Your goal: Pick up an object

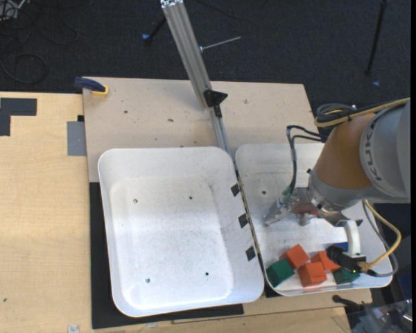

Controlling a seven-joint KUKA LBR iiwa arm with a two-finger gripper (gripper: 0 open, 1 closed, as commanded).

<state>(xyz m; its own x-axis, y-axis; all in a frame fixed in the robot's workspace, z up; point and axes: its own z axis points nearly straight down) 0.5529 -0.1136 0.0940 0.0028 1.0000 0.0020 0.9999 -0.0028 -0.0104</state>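
Several small blocks lie bunched at the near end of the right bin. They are an orange block, a second orange block, a third orange block, a dark green block and a smaller green block by the near right corner. My gripper hangs low over the middle of the right bin, behind the blocks and apart from them. The grey and orange arm hides the bin's right side.
The left bin stands beside the right one, with black clips along the shared wall. A slanted metal rail rises behind the bins. A blue and yellow tool lies at the board's far left corner.
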